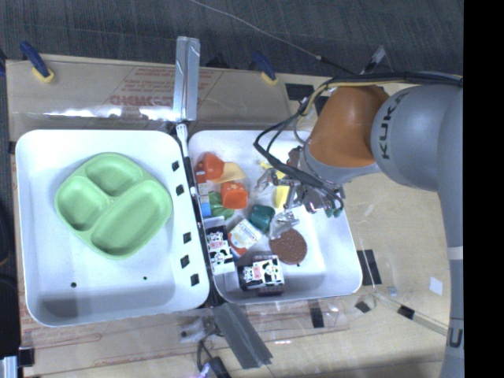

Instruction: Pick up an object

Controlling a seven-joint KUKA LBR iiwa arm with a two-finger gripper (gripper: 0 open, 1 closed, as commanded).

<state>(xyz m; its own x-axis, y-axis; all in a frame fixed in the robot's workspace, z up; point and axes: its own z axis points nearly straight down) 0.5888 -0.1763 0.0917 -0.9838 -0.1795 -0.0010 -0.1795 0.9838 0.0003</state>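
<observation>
Nearest us: cow-print box (pixel 262 274) at right bin (pixel 339 266) front | gripper (pixel 293 198) hovers over brown disc (pixel 290 247), teal block (pixel 261 215) just left | we cannot tell jaw opening; nothing visibly held

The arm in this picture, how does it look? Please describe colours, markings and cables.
The arm is smooth grey with a rounded orange band above the wrist and dark KUKA lettering beside it. Black cables loop from the wrist. The gripper is small, metallic and dark.
</observation>
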